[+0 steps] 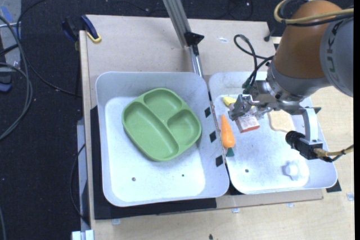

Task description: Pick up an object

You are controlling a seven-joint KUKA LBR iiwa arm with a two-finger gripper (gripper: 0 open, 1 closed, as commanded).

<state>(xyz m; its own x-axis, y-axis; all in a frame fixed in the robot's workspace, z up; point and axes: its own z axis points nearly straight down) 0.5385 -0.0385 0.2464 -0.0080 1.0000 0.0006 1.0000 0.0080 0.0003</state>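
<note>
Camera view: jaws (pixel 246 112) hang just right of the carrot (pixel 226 132) — grip state unclear.

A light wooden bench (pixel 140 42) occupies the centre, standing on dark speckled flooring (pixel 39 121) that runs from 7 to 12 o'clock. Black cables (pixel 34 8) trail across the floor at 9 to 10 o'clock. A grey metal pole (pixel 171 0) slants in from 12 o'clock.
</note>
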